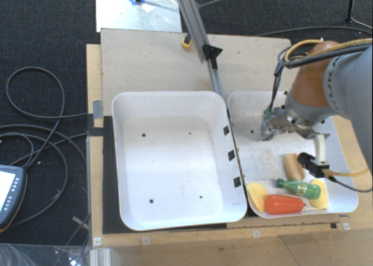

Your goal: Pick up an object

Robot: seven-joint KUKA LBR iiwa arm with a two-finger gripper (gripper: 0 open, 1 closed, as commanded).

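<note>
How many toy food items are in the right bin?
5, all near its front edge: bread roll, green bottle, orange carrot, yellow piece at left, another yellow piece at right. The arm may hide more.

One fixed camera looks down aslant on the bench (145, 60) and both bins (125, 160).

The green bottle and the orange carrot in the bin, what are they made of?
The green bottle looks like glossy plastic: a bright glint runs along its side. The orange carrot looks like smooth toy plastic too, evenly coloured with a soft sheen, though rubber is possible.
</note>
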